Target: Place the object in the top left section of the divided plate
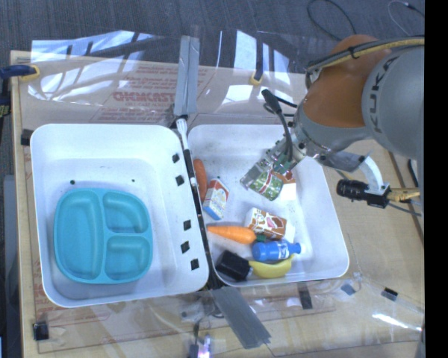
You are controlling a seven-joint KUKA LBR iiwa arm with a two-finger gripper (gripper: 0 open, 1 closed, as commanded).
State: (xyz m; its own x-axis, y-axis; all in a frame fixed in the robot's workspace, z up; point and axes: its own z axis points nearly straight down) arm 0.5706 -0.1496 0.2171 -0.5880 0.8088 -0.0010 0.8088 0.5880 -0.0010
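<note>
The grey arm (392,88) reaches in from the desk's right edge, its orange band (336,88) bulging above the wrist near the far right corner. The wrist bends downward and leftward, and the pincer (272,171) hangs at its tip, tilted toward the desk's middle.

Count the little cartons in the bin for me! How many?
3: one carton near the divider, one carton above the blue bottle, one carton under the gripper. Others may be hidden.
</note>
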